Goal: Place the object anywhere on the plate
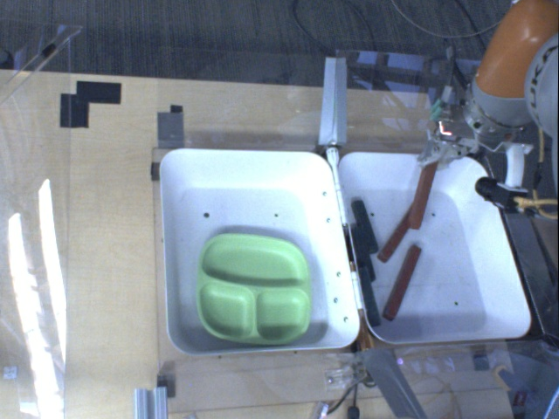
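Note:
A light green plate with three compartments lies in the left bin, towards its front. Over the back of the right bin my gripper is shut on the top end of a brown stick, which hangs down from it at a slight tilt. A second brown stick lies slanted just below the first one's lower end. A third brown stick lies on the bin floor nearer the front.
Two long black pieces lie along the right bin's left wall, beside the divider between the bins. A metal post stands behind that divider. Cables trail across the dark floor at the back.

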{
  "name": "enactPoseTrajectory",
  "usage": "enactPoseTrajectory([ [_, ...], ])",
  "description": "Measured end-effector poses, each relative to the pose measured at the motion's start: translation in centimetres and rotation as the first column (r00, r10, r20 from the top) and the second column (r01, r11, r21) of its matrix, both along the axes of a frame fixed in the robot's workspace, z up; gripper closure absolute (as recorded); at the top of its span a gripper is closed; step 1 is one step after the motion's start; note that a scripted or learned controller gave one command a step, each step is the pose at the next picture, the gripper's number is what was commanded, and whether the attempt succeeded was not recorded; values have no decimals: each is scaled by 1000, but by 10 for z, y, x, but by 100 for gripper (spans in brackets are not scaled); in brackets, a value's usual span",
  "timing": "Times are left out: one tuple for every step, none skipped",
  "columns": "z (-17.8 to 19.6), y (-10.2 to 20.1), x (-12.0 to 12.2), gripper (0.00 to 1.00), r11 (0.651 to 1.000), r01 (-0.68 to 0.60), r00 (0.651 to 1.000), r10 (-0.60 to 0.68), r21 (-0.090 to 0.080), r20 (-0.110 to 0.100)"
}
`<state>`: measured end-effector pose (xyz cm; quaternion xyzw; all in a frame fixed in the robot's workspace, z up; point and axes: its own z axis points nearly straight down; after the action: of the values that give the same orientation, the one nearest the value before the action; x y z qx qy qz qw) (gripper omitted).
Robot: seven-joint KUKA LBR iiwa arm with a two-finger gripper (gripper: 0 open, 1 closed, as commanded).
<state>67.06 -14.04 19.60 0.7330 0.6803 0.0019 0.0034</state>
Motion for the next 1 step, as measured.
enactPoseTrajectory([
  [31,94,-7,100,982,-188,982,188,1,0],
])
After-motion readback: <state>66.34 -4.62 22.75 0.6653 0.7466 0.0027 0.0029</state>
